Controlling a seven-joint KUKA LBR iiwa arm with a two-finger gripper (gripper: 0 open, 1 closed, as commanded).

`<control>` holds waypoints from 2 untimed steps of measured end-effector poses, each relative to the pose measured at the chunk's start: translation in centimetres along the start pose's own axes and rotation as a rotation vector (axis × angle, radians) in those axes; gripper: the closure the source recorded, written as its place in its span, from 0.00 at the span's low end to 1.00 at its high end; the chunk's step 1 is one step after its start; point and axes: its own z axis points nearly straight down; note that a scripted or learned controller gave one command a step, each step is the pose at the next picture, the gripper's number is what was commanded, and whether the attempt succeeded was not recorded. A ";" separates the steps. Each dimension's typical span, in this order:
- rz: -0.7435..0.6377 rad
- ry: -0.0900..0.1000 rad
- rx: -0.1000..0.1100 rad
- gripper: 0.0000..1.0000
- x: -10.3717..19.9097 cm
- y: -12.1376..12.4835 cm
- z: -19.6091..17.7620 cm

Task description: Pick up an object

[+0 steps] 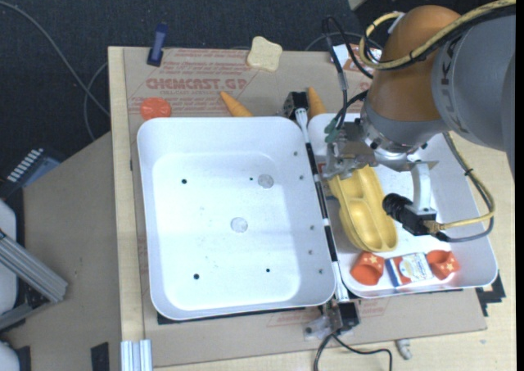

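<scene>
The arm [434, 74] is reaching in over the right bin [483, 259], probably lining up a pick, and its bulk is hiding much of that bin. The left bin [229, 214] is lying beside it on the tabletop [131, 279]. The tool [348, 156] is hovering at the upper end of the banana [368, 214], the likely target; whether it is open, I cannot tell. Two tomatoes [368, 268] and a small carton [408, 269] are lying near the bin's front rim.
</scene>
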 end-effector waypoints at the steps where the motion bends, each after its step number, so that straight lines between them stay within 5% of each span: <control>1: -0.001 0.003 0.003 1.00 -9.8 -6.1 3.7; 2: -0.001 0.001 0.002 1.00 -7.3 -8.2 1.9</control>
